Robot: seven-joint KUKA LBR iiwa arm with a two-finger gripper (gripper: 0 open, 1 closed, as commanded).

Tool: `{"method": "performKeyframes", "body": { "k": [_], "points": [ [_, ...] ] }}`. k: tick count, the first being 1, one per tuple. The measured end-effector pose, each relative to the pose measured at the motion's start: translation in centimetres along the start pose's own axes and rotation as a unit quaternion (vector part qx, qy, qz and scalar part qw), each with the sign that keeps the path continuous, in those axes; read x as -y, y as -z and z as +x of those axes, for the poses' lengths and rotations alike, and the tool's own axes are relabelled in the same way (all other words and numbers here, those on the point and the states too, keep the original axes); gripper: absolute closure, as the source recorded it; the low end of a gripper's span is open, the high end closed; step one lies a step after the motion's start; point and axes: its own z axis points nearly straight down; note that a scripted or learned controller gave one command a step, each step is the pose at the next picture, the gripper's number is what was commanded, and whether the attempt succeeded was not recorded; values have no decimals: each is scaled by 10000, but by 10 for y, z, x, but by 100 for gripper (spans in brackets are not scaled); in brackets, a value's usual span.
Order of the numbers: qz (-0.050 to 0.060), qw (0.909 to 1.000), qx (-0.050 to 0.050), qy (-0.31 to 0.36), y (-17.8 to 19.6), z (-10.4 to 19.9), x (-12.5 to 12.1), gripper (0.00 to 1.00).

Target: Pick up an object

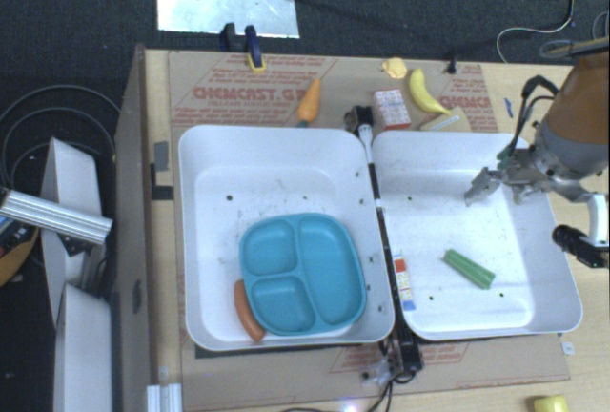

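A green stick-shaped object [468,268] lies in the right bin [548,305], toward its front. My gripper [498,189] hovers over the back of that bin, up and slightly right of the green object and apart from it. It stands open with nothing between its fingers. In the left bin [205,200] a blue divided plate [301,273] rests near the front. An orange sausage-like piece [248,310] lies against the plate's left edge.
Behind the bins, a carrot [308,101], a small box [392,108], a banana [424,92] and a small yellow piece [395,68] sit on the cardboard. A small label card [402,278] lies by the divider between the bins.
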Motion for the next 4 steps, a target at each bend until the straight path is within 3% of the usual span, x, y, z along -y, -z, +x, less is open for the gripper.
{"method": "performKeyframes", "body": {
  "k": [1,2,3,4],
  "points": [
    [45,10000,-5,-25,-36,-22,70,0],
    [-22,10000,-7,58,-40,43,-8,0],
    [15,10000,-3,-11,13,31,61,0],
    [18,10000,-7,-17,-76,24,81,0]
  ]
}}
